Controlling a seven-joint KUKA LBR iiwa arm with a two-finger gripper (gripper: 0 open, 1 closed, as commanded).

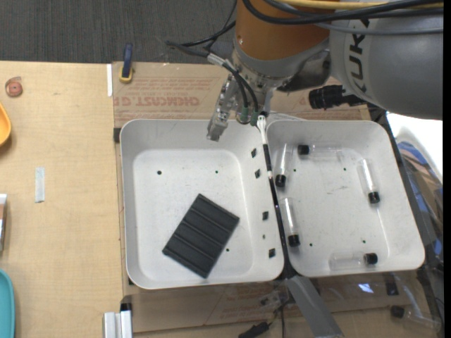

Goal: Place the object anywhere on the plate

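The arm is the largest thing: smooth grey metal with a broad glossy orange band, and black and yellow cables run across it. It enters from the right and hangs over the back rim where the two bins meet.

The wooden bench is pale and matt. A sheet of brown cardboard with red printed letters lies under the bins.

The left bin is shallow white plastic with rounded corners; its floor is scuffed with many fine dark marks. The right bin has the same shape, and clear tubes with black ends lie along its sides.

The object is a flat, dark, matt rectangle with raised ribs along its length. It lies tilted on the floor of the left bin, toward the front and near the middle.

The gripper is small and metallic, pointing down above the back edge of the left bin, well apart from the object. I cannot tell how it is set.
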